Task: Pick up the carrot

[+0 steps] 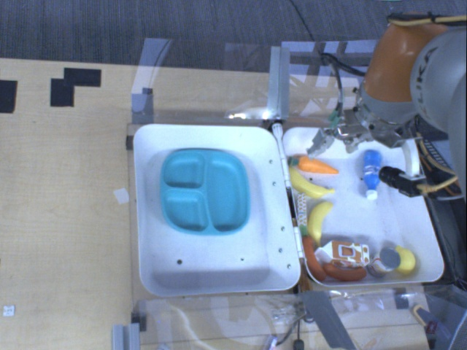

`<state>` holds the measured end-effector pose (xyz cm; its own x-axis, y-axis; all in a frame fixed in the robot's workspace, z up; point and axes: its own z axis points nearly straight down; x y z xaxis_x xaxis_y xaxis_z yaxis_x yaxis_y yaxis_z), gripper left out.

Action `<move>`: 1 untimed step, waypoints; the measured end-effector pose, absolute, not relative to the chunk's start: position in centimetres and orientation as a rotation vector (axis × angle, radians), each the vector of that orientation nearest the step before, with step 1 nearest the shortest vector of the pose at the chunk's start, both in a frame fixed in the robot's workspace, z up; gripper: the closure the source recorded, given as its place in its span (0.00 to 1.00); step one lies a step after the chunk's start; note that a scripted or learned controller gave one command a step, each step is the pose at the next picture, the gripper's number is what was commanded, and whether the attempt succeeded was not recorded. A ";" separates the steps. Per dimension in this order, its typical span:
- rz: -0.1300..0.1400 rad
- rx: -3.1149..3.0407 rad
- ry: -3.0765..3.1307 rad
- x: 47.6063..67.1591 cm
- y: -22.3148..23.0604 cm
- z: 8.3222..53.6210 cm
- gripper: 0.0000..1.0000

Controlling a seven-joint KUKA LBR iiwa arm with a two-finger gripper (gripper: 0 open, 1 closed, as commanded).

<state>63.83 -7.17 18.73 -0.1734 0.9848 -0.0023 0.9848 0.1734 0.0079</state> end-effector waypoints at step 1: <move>-0.007 1.570 2.732 66.7 -11.2 8.7 0.00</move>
